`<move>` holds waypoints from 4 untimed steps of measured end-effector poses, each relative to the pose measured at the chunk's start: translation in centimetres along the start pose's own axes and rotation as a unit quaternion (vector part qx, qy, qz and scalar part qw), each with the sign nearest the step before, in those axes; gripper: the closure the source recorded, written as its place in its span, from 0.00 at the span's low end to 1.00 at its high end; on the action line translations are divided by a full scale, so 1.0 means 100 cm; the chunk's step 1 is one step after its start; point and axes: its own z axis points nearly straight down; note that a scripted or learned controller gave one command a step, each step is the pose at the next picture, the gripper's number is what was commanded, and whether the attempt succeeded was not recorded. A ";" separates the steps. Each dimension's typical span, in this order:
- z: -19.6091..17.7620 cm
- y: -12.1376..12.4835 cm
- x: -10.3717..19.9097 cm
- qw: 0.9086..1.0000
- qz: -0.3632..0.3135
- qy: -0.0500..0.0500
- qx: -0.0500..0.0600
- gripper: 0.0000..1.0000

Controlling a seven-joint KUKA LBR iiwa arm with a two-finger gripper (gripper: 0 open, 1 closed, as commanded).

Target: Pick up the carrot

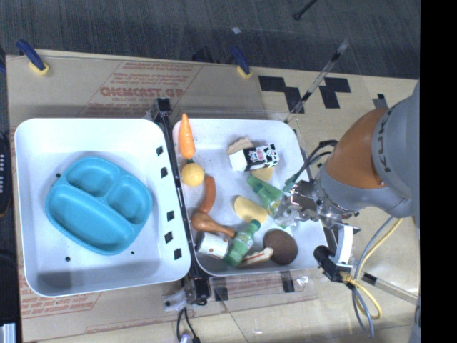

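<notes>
The orange tapered carrot (186, 137) hugs the right white plastic bin's (214, 128) wall (end effector (289, 204) state indiscernible); a descent could strike it.

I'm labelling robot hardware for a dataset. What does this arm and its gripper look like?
The arm is grey and rounded, with a broad orange band above the wrist. The gripper is a metallic block. Yellow and grey cables loop below the wrist.
</notes>
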 end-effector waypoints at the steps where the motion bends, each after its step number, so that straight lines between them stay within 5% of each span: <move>1: 0.051 -0.011 0.057 0.992 -0.122 -0.001 -0.014 1.00; 2: -0.101 0.018 0.008 1.000 0.004 0.001 -0.004 1.00; 3: 0.062 0.027 0.084 0.999 0.047 0.003 0.001 1.00; 4: -0.083 0.063 0.074 0.999 0.052 0.001 -0.005 1.00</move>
